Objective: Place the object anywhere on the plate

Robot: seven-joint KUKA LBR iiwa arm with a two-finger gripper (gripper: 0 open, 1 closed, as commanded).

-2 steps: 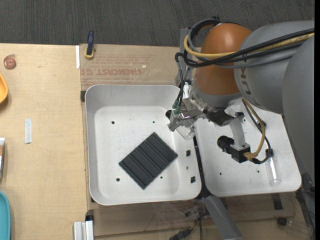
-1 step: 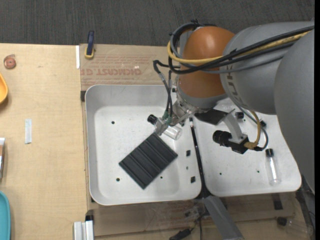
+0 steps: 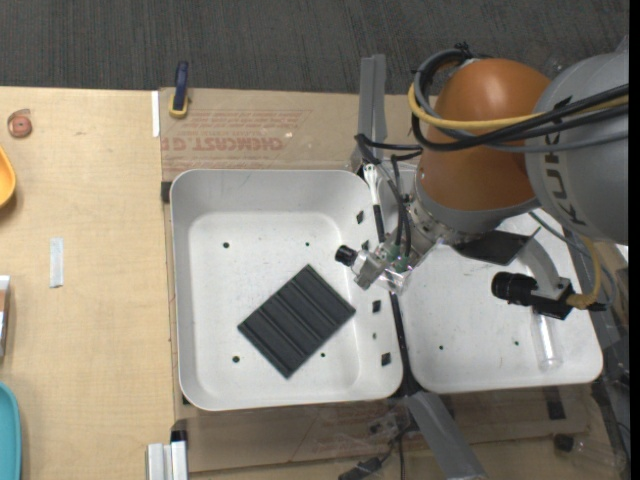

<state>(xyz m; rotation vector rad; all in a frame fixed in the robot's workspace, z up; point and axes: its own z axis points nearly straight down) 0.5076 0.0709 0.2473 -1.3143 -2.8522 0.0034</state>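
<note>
Hanging low over the seam where the two white bins meet, the hand [image 3: 386,268] sits at the right wall of the left bin [image 3: 200,193], with the grey arm [image 3: 590,118] and its orange band [image 3: 480,138] bulking above it from the right. From where I look I cannot tell whether the hand is wide or narrow, and I can make out nothing held in it. The plate [image 3: 297,320], a dark ribbed slab, lies flat on the floor of the left bin, turned on a slant, a little left of and below the hand and apart from it. A clear tube [image 3: 546,342] lies in the right bin [image 3: 470,368], near its right wall and well apart from both the plate and the hand. On the brown worktop [image 3: 90,348], behind the left bin, a blue-handled clamp [image 3: 180,88] grips the far edge.
</note>
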